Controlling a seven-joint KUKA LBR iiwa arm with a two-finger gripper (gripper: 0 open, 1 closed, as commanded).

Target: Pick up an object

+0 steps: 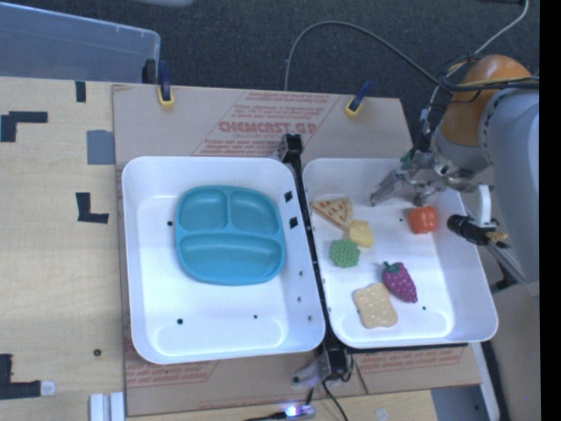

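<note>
Two white bins sit side by side on a cardboard sheet. The left bin [149, 323] holds a blue divided plate [230, 235], roughly centred, slightly toward 12 o'clock. The right bin [465, 318] holds the toy food: a waffle wedge [332, 210] near the bin's 10 o'clock, a yellow piece [360, 233] just beside it at its 4 o'clock, a green bumpy piece [344, 253] touching or nearly touching the yellow one from 7 o'clock, purple grapes [399, 281] near centre, and a tan cracker [375, 306] at 6 o'clock, just beside the grapes. A red-orange tomato-like piece [422, 220] lies toward the bin's 2 o'clock.

The arm comes in from 3 o'clock, orange band up at the bin's 1 o'clock, wrist tipped down into the right bin. The gripper [405, 194] hangs low over the bin's upper area, fingers spread apart, one finger [383, 191] reaching toward 9 o'clock. Nothing sits between them. The red piece lies just beside the gripper, at its 4 o'clock; contact cannot be told.
</note>
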